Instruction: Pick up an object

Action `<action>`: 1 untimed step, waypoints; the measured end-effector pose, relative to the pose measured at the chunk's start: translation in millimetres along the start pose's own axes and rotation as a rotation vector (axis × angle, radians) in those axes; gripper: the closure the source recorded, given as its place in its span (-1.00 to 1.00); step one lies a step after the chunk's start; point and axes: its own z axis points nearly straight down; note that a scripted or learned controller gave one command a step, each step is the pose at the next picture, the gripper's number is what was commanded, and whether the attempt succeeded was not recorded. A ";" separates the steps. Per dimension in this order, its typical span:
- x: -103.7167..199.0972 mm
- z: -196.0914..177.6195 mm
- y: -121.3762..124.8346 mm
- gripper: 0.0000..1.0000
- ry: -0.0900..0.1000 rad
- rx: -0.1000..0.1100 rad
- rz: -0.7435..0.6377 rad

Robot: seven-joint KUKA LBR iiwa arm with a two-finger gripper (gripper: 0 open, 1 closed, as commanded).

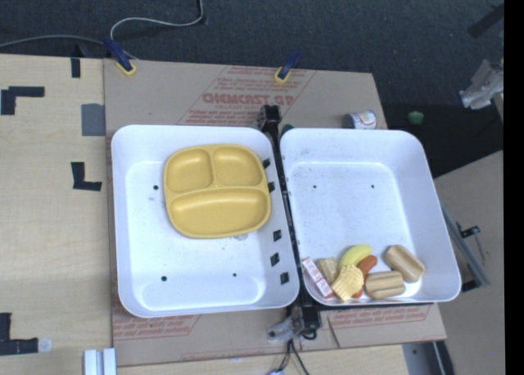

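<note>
Two white bins [131,283] sit side by side. One yellow divided plate [218,190] lies in the left bin. In the right bin: two bread rolls [404,261], one banana [354,255], one yellow corn piece [348,282], one small wrapped packet [314,275].

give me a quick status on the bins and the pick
Yellow divided plate lies flat in left bin. Toy food pile bunched in right bin's near corner. Pieces touch each other; nothing lifted yet.
</note>
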 end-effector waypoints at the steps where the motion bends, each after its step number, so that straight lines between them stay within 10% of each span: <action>1: -0.2 -109.0 42.8 1.00 -0.001 -0.003 0.000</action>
